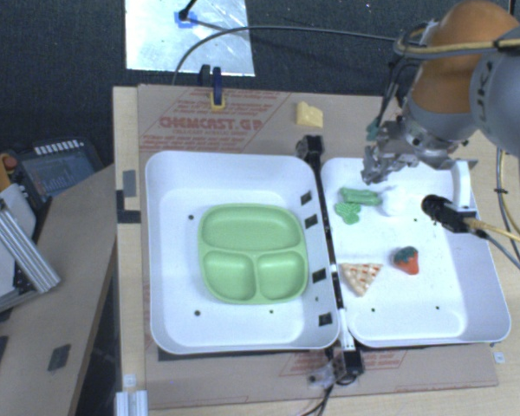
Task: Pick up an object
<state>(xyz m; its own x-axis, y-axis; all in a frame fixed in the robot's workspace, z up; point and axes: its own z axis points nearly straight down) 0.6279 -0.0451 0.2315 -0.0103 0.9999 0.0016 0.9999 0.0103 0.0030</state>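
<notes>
arm (pixel 494 68): cut by right edge | claw (pixel 374 170): fingers blurred

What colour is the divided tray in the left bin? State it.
Light green tray, clear in the camera view.

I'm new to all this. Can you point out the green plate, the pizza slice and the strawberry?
green plate (pixel 249 254): camera view, on the ridge between its compartments.
pizza slice (pixel 360 276): camera view, on its middle.
strawberry (pixel 406 260): camera view, on its red body.

green plate (pixel 250 254), white bins (pixel 173 232), red strawberry (pixel 406 261)
</notes>
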